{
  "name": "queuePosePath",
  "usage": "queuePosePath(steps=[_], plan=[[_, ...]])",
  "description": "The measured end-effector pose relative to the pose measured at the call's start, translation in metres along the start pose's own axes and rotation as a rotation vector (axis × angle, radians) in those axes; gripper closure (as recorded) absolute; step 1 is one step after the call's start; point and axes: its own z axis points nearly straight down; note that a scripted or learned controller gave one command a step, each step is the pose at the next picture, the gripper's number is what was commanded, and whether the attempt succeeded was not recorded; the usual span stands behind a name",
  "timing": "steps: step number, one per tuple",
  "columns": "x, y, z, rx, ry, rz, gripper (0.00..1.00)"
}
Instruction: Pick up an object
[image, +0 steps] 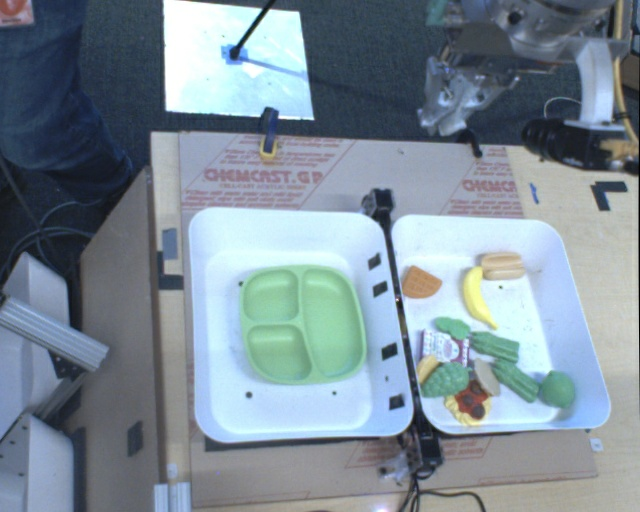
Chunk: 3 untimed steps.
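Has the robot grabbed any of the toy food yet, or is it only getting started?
Only getting started. Nothing looks done: the banana, hot dog and the other toy foods all lie in the right bin. Nothing is in hand: the gripper hangs high past the bins' far edge, with no toy in it. Left to do: come down over the right bin, close on one toy and lift it.
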Motion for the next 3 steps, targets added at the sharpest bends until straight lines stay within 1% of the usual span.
queuePosePath(steps=[1, 2, 3], plan=[[0.060, 0.063, 0.014, 0.005, 0.001, 0.000, 1.00], [0.057, 0.061, 0.012, 0.004, 0.000, 0.004, 0.00], [0.130, 0.034, 0.012, 0.006, 0.002, -0.003, 0.00]])
